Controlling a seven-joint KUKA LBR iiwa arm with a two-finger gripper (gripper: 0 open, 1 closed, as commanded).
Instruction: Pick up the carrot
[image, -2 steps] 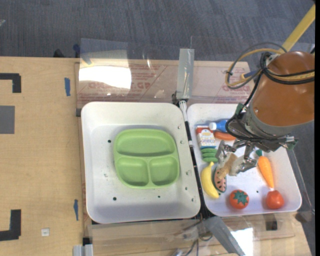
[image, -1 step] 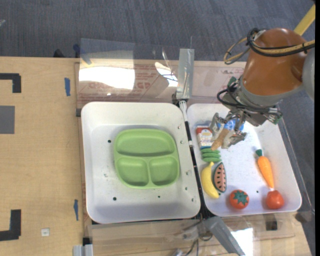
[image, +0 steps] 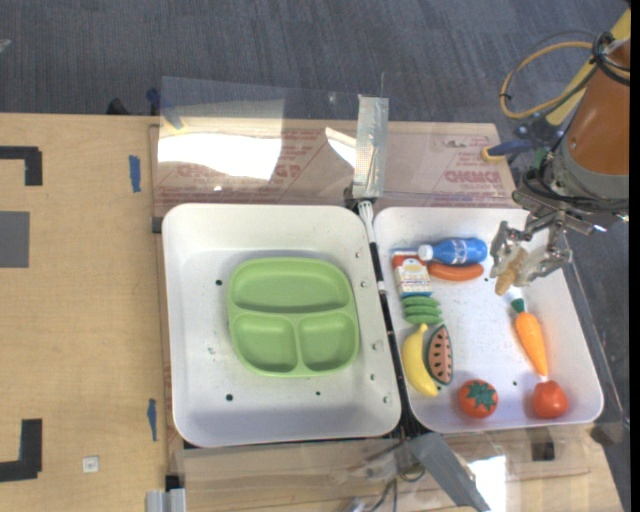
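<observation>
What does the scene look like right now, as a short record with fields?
target: carrot, lying in right bin, leaf end toward the gripper
gripper: above the bin, just beyond the carrot's leaf end, carrot not between its fingers
nearby: tomato by the carrot's tip
left bin: holds green tray
task state: carrot not yet picked up

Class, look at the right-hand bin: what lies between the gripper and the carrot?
Nothing. In the camera view, just a short stretch of bare white bin floor separates the gripper from the carrot below it.
</observation>
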